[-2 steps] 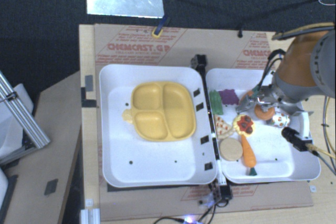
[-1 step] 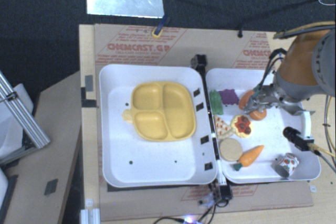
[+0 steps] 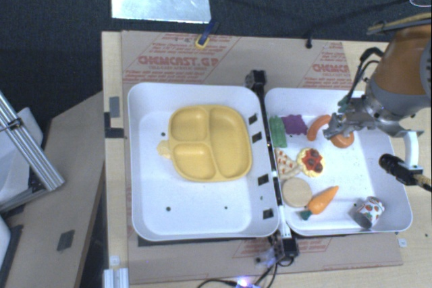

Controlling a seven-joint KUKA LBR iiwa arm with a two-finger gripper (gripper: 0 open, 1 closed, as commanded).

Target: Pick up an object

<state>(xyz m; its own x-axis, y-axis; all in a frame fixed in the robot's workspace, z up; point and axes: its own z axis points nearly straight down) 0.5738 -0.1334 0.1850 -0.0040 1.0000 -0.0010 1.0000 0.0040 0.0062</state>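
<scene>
Right bin, near edge: crumpled silver-and-red wrapper at 5 o'clock; toy carrot and tan round disc at 7 o'clock. Centre: pizza slice beside round pizza. Far side: green block, purple grapes, orange sausage at 11 o'clock. Orange round piece at 1 o'clock, directly under gripper; claw state cannot be told. Left bin: yellow divided plate, central.
</scene>
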